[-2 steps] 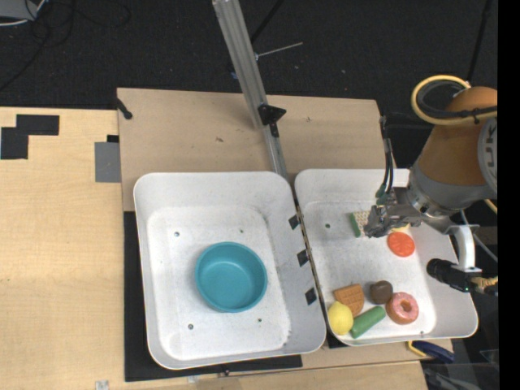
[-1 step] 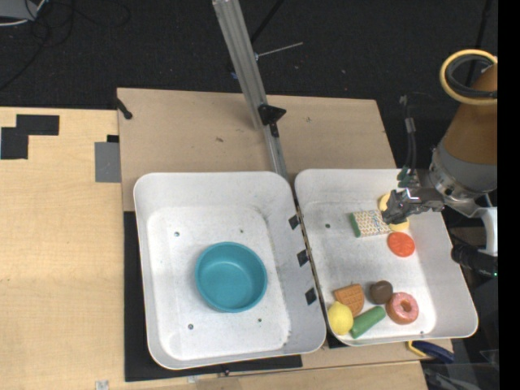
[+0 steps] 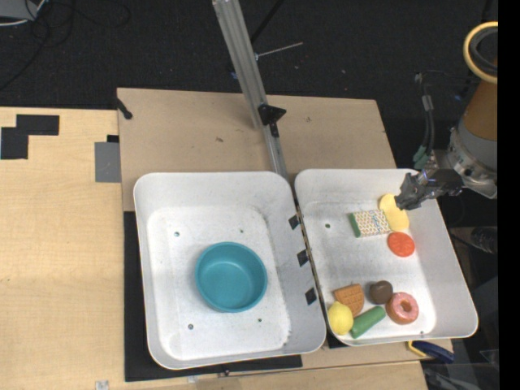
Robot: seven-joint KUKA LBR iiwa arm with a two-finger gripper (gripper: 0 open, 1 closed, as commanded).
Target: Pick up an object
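Approach step. Your gripper (image 3: pixel 409 195) sits low over the right bin (image 3: pixel 455 299), at the yellow piece (image 3: pixel 395 215) by its far edge. Grip state: cannot tell. Nothing visibly held. Next move calls for closing squarely on that 1 piece, then lifting straight.

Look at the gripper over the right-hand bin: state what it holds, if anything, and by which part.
It cannot be told. The gripper sits right at the yellow object, at its upper end, but a hold is not visible.
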